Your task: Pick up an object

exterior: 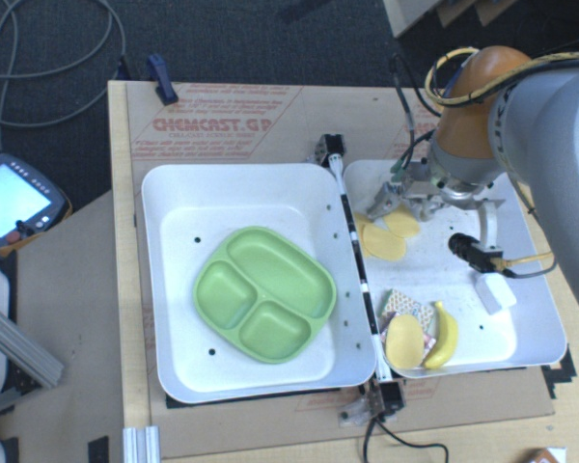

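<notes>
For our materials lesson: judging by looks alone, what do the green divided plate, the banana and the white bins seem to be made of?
Green divided plate: likely moulded plastic, with a smooth, even colour, a soft sheen and rounded compartment ridges.
Banana: probably a plastic toy, uniformly yellow and slightly glossy, though real fruit can't be excluded.
White bins: seemingly thin formed plastic, with rounded corners and a smooth matte-to-satin surface.

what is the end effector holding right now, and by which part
It cannot be told. The end effector sits low in the right bin, right over two pale yellow pieces, but no clear grip shows.
</notes>
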### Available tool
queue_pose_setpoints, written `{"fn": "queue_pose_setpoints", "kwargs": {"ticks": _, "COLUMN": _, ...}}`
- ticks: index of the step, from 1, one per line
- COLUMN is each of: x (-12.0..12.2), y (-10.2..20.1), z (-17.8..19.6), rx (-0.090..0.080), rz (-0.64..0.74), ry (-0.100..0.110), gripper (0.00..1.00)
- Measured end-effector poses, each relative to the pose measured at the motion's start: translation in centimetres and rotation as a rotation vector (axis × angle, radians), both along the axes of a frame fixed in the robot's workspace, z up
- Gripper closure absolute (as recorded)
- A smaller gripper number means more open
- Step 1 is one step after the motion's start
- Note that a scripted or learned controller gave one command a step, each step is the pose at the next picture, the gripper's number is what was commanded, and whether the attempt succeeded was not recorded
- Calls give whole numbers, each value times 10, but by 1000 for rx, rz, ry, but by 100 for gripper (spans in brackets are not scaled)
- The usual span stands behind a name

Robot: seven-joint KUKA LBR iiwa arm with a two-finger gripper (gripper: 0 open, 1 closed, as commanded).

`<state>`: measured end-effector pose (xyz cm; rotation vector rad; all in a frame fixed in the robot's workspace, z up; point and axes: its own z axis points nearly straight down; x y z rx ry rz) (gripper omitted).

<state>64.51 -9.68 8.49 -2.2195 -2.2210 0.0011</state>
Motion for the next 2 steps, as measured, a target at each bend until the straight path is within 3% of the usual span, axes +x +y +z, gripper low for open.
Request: {"fn": "queue_pose_setpoints", "kwargs": {"ticks": 2, "x": 13, "y": -21, "z": 0, "rx": -2, "rz": -1, "ry": -4, "gripper": 0}}
